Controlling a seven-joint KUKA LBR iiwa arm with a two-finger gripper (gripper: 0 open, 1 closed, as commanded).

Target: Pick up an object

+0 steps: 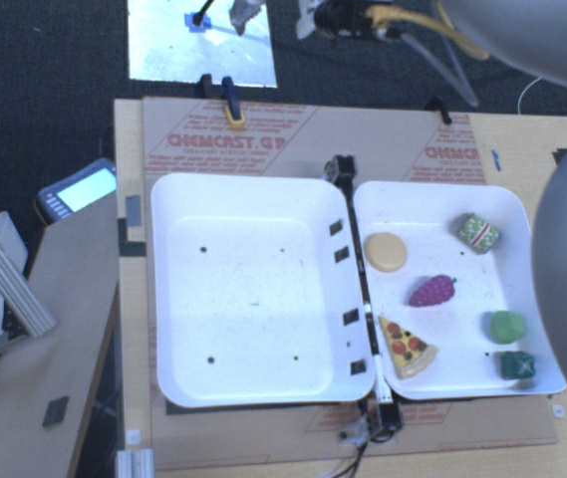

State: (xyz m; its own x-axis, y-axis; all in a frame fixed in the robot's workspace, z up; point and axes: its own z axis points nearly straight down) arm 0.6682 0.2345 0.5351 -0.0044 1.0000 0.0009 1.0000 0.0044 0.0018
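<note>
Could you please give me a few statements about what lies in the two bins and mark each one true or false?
1. The pizza slice lies in the right bin, close to the divider between the bins. True.
2. The purple grape bunch sits in the left bin. False: it lies in the right bin, between the tan round piece and the green round object.
3. The green and red patterned block is near the right bin's far corner. True.
4. The dark green block rests on top of the pizza slice. False: they lie apart, at opposite sides of the bin's near end.
</note>
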